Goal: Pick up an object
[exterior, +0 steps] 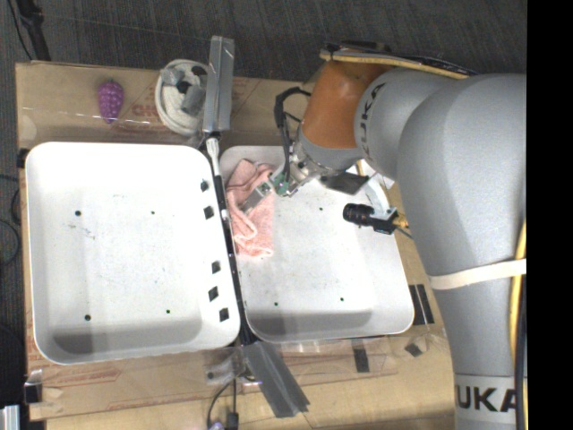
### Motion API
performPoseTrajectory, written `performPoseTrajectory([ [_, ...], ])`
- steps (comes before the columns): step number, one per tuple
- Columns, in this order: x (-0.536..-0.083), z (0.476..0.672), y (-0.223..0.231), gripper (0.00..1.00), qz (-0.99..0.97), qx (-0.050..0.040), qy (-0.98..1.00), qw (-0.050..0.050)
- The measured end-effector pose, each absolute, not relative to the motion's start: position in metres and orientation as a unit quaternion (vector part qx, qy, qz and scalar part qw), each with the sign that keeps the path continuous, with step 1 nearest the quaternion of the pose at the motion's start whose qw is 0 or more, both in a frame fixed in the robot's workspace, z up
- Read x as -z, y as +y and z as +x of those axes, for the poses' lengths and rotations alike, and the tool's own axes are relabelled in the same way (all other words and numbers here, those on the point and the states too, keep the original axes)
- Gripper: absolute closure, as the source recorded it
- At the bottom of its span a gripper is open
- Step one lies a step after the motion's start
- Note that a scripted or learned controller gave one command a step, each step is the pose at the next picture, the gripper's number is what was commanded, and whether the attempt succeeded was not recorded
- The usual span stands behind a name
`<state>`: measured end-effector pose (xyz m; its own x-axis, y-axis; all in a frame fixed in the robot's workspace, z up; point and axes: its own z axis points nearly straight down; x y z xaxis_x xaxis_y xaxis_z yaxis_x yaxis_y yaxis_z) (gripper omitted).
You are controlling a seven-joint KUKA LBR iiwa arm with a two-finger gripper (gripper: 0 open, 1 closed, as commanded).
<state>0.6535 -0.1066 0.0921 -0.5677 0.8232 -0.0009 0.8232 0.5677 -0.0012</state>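
Note:
A crumpled pink cloth (251,215) lies in the right bin (331,285), against its left wall near the back corner. My gripper (267,192) is down at the cloth's upper right edge, touching or just over it. The grey arm with its orange band comes in from the right and covers the bin's back right corner. Whether the cloth is gripped cannot be made out.
The left bin (116,240) sits beside the right one, with a wall carrying black clips (215,240) between them. Behind the bins, a purple grape-like object (110,99) and a white roll (182,95) rest on the bench, next to a grey upright bar (218,88).

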Motion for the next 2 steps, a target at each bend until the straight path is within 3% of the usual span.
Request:
performPoseTrajectory([
  [1,-0.1,0.654,-0.107,1.0,0.464,0.001,0.886,-0.001],
  [2,-0.191,0.657,-0.032,1.0,0.539,0.0011,0.842,-0.001],
])
